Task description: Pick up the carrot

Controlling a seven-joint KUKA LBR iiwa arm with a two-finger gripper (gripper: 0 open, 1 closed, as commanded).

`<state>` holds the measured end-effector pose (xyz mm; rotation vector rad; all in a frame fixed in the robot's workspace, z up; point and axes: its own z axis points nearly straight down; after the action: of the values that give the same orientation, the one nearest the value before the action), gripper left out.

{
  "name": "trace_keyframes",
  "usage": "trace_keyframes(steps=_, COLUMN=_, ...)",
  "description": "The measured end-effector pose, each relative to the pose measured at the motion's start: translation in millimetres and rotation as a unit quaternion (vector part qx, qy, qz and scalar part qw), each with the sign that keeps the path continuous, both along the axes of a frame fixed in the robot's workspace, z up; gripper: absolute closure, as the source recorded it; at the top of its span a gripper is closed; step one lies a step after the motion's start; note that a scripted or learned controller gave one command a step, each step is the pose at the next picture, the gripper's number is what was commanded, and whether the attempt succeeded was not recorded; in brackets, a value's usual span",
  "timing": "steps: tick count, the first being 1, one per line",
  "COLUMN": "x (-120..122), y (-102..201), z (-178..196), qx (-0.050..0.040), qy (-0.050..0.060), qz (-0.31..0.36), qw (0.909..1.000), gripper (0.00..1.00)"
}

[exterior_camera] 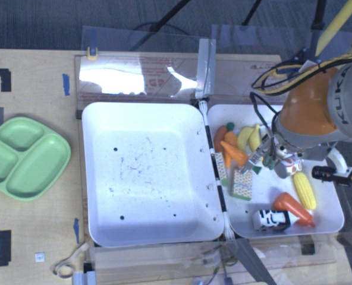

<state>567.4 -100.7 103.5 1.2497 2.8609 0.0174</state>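
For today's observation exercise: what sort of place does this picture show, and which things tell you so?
Probably a robotics lab bench: a KUKA arm reaches over two white bins holding toy food, like a carrot and corn cob.

We see two bins side by side on the bench (pixel 33 70), the left bin (pixel 146 171) and the right bin (pixel 330 218), with a divided plate (pixel 24 158) well apart to the left of both. In the right bin, a carrot (pixel 232 150) lies at the far left corner with a banana (pixel 250 137) just to its right, and a flat packet (pixel 242 184) sits just near of them. Toward the near right lie a corn cob (pixel 304 189), a second carrot (pixel 295 208) and a small carton (pixel 271 218), while the gripper (pixel 264 159) hangs over the middle, just right of the first carrot.
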Motion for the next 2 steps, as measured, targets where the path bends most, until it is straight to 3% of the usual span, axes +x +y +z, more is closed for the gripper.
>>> trace_keyframes(steps=1, x=-30.7, y=12.9, z=80.0, qx=-0.0005, qy=0.010, qz=-0.059, qw=0.9982, gripper=1.00)
trace_keyframes(steps=2, x=-30.7, y=12.7, z=80.1, qx=-0.0005, qy=0.010, qz=-0.059, qw=0.9982, gripper=0.00)
